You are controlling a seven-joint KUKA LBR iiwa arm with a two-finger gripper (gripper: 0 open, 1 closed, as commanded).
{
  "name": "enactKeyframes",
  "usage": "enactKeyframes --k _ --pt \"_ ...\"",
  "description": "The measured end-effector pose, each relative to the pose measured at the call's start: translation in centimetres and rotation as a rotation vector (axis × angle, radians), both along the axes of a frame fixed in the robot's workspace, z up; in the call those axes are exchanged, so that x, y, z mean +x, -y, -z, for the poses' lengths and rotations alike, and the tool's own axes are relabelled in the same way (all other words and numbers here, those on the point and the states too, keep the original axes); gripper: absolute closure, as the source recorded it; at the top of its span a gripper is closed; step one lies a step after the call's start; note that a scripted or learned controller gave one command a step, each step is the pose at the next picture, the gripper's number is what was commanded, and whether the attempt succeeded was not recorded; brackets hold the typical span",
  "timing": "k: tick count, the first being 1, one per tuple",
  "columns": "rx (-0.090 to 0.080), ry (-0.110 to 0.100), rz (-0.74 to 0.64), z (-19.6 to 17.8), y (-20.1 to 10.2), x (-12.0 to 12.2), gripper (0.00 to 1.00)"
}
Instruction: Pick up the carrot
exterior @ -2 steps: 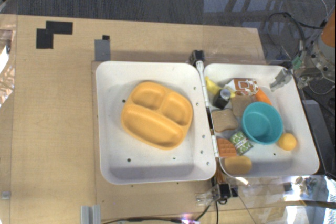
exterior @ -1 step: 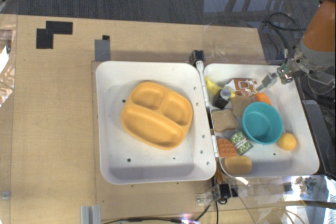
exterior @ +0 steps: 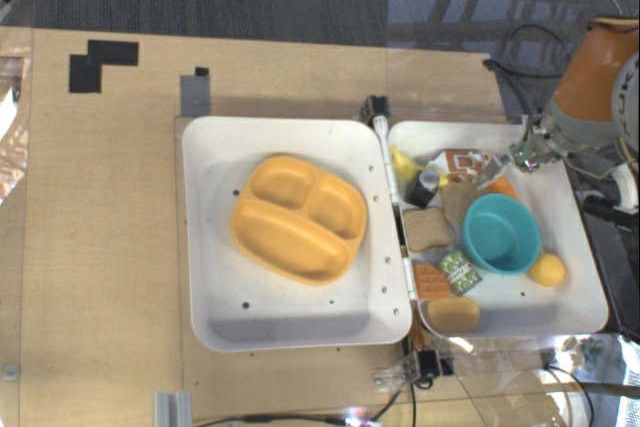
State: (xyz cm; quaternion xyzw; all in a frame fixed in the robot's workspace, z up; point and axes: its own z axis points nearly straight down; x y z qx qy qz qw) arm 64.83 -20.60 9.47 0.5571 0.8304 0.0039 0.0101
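Teal bowl point(exterior: 500, 233) hiding most of carrot point(exterior: 503, 187), claw point(exterior: 522, 153) perhaps touching it, grip unclear

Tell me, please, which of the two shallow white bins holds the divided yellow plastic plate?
The left white bin holds the divided yellow plate, lying alone there. The right white bin holds the teal bowl and a clutter of toy foods.

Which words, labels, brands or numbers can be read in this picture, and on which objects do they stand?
No text can be read.
Green packet: a printed label, too small and blurred to read.
Brown-and-white box: print on it, too blurred to read.
Yellow divided plate and teal bowl: no markings seen.
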Motion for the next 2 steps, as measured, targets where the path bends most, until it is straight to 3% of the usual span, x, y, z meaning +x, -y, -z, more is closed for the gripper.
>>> enactKeyframes --k 1,2 --pt "-0.001 0.003 -0.007 -1.2 -0.1 0.2 1.00" --pt "-0.003 -0.010 -0.421 -6.0 -6.9 -3.5 1.00"
